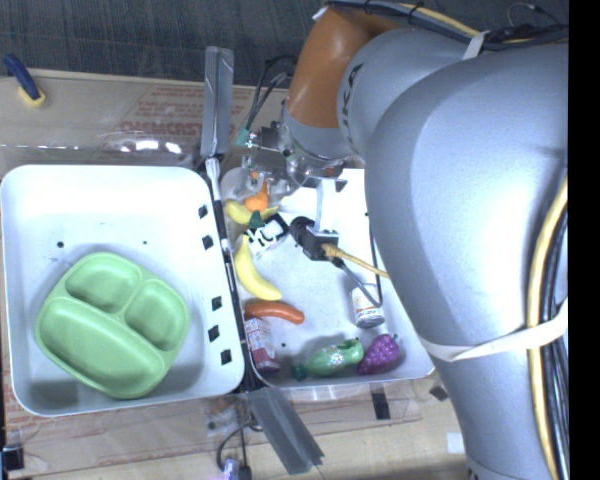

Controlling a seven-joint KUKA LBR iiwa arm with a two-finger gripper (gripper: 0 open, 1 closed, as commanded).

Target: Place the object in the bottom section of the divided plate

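Green divided plate [110,323] sits in the left bin [40,193], low in the view and tilted on a diagonal. Two smaller wells are on its upper and right side. The large bottom section [95,358] is toward the view's lower left and holds nothing.

Gripper [263,183] hangs at the upper-left corner of the right bin [405,368], close to the wall between the bins. Open or closed: cannot tell, as the wrist and clutter mask it. No item can be confirmed as held.

Candidate object: small yellow and orange pieces [252,206], right under the gripper and possibly touching it. The view is too crowded to be sure this is the target.

Other stock in the right bin:
- banana [255,273], just below the pieces, long axis running roughly up and down the view
- red sausage [275,312]
- small can [368,313]
- purple grapes [382,350]
- green item [332,358], near the front edge

Key relation: the bottom section lies left of the gripper and well down the view, across the bin wall. The carry would have to run diagonally, clear that wall, and pass over the two small wells before release. Letting go early would probably land the item in the right-hand well.
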